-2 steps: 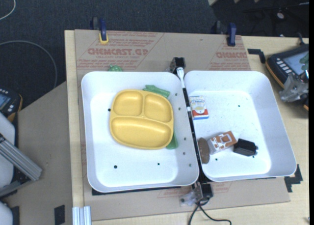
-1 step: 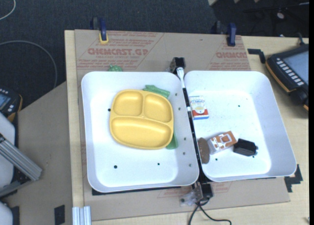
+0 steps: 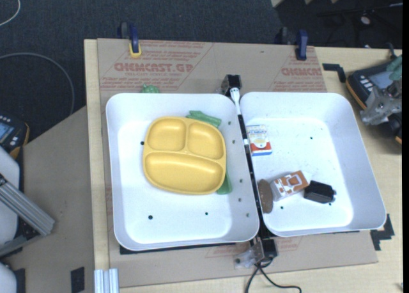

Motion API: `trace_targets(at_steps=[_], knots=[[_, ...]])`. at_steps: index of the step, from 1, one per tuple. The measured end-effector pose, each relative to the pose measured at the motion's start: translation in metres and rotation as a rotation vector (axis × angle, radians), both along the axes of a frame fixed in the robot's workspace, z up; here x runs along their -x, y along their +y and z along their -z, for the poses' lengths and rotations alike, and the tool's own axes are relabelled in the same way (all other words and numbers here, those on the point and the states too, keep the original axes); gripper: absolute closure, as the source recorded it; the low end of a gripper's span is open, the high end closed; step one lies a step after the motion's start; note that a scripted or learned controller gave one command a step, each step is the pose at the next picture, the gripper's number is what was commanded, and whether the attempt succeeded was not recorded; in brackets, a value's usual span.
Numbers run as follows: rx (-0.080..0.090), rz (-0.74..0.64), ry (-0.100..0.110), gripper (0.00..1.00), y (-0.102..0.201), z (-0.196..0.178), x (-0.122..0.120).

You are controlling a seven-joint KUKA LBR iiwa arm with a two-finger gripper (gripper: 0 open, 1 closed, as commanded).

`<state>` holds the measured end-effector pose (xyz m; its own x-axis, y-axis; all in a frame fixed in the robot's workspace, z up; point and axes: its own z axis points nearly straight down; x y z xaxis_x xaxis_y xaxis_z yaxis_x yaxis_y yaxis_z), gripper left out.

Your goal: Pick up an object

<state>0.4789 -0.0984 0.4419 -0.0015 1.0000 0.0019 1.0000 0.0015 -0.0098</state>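
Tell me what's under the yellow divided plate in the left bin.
A green thing pokes out past the yellow plate's far edge, and a green sliver shows at its lower right. The plate covers everything between, so its shape and identity stay hidden.

Yellow tray [image 3: 185,155] crowds the left bin [image 3: 121,176]; right bin's [image 3: 345,119] far half lies open.

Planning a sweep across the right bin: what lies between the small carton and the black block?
In the camera view, the orange-and-white packet lies between the carton and the black block, close beside the block; bare bin floor fills the rest.
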Motion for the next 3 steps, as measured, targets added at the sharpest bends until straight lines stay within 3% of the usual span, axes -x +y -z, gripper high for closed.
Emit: trace_targets(at_steps=[1,2,3], knots=[[0.000,-0.002,-0.004,1.00,0.045,0.073,-0.006],[0.002,-0.002,-0.020,1.00,0.069,-0.010,-0.001],[0.001,-0.003,-0.010,1.00,0.128,-0.005,0.000]])
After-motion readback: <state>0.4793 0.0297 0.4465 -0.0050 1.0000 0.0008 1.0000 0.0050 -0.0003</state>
